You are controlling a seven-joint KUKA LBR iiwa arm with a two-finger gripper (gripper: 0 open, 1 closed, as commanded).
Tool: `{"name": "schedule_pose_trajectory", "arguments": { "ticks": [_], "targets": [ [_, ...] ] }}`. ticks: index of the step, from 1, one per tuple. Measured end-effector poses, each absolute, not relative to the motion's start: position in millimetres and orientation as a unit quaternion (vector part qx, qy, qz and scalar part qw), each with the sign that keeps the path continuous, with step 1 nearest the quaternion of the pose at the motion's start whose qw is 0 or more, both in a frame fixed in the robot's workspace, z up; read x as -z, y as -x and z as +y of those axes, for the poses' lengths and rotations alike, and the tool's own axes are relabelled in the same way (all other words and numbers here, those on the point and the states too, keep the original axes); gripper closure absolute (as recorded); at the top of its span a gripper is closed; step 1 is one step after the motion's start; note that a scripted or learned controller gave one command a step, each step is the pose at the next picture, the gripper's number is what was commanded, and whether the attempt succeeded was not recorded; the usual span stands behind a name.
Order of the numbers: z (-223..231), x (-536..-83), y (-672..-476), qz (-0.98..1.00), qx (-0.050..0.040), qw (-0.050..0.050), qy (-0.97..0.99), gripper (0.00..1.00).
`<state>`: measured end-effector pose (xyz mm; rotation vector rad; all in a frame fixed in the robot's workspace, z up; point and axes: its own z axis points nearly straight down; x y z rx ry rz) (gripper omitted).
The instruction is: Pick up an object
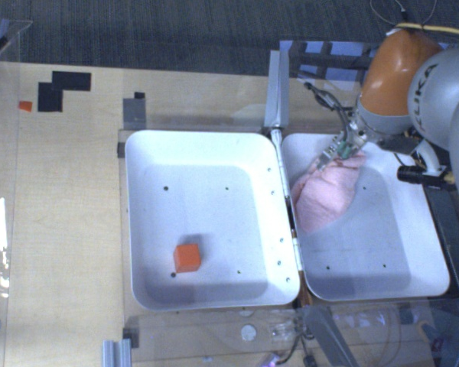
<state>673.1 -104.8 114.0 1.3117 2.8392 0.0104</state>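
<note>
A pink soft cloth (325, 192) lies in the left part of the right bin (390, 277), leaning against the divider. Its upper right corner is drawn up to a point. My gripper (341, 151) comes down from the right and is shut on that pinched corner, near the bin's back wall. The rest of the cloth sags down and left from the fingers. A small orange block (187, 258) rests on the floor of the left bin (214, 167), toward its front left, far from the gripper.
The grey arm with its orange band (398, 67) hangs over the right bin's back right corner. A black cable fitting (424, 176) sticks out at the bin's right rim. Black and orange markers (57, 90) lie on the wooden bench at the far left.
</note>
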Motion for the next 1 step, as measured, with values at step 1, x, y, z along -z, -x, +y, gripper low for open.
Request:
{"name": "schedule_pose_trajectory", "arguments": {
  "ticks": [1],
  "targets": [
    [-100.6,-111.7,-669.6,0.909,-0.0022,-0.004,-0.417,0.00]
  ]
}}
